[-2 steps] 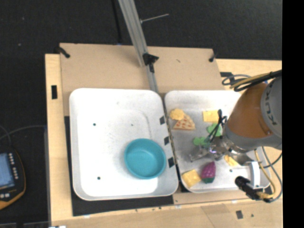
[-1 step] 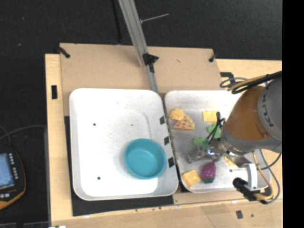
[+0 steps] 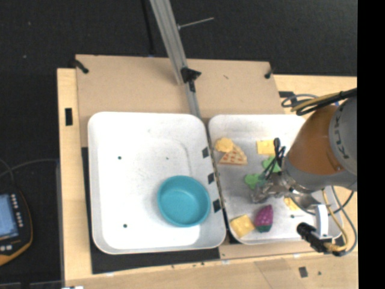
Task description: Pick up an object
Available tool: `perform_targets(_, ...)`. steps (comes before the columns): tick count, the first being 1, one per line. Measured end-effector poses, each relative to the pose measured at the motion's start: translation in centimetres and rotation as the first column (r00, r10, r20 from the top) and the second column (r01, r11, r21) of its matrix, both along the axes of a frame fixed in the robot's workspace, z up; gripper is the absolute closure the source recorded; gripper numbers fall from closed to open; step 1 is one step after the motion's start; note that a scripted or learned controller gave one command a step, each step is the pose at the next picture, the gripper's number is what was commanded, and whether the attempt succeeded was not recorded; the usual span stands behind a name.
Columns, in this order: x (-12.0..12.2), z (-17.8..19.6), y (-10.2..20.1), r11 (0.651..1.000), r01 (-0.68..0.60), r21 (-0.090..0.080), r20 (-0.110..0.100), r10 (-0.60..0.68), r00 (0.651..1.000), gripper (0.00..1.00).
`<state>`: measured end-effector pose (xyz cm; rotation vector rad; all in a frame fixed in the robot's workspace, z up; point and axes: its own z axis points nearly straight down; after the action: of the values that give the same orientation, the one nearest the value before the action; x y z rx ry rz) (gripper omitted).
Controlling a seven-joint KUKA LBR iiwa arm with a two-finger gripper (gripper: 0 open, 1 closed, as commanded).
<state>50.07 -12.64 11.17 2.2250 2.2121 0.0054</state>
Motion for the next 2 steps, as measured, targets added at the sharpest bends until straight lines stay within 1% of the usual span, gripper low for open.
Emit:
perform_targets(1, 0.3, 4.4, 0.3, 1.0, -0.009, -0.001, 0.001, 0.009, 1.0, 1.0)
perform_targets(2, 1.1, 8.8, 0.5, 1.0, -0.008, -0.001, -0.003, 0.008, 1.0, 1.0)
